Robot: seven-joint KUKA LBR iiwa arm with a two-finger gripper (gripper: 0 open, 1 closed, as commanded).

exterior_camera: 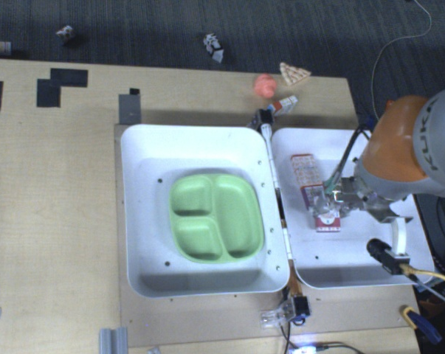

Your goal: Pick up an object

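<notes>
- The tabletop (52, 220) is pale wood-coloured board, flat and broad on the left, with dark rectangular patches (60, 85) near its far edge.
- The left bin (145, 271) is a shallow white tray with rounded corners and sloped walls; in it lies a light green divided plate (216, 216), smooth plastic with three compartments, sitting a little right of centre, with free white floor all round it.
- The two bins meet along a narrow ridge between them, so there is little room at that shared edge.
- Past the far edge of the bins, on the board, lie a round pink ball (265, 85), a small tan wedge (294, 73) and a small red-and-white item (283, 106).
- The right bin (355, 275) is white as well; its near half is bare floor.
- A flat red-and-white packet (305, 172) lies in the far-left part of the right bin, its long axis running far to near, tilted slightly rightwards at the near end.
- My pincer (330, 206) is low over the packet's near end; I cannot tell whether it is released or clenched.
- My grey arm with its orange band (396, 147) comes over the right bin's right wall.
</notes>
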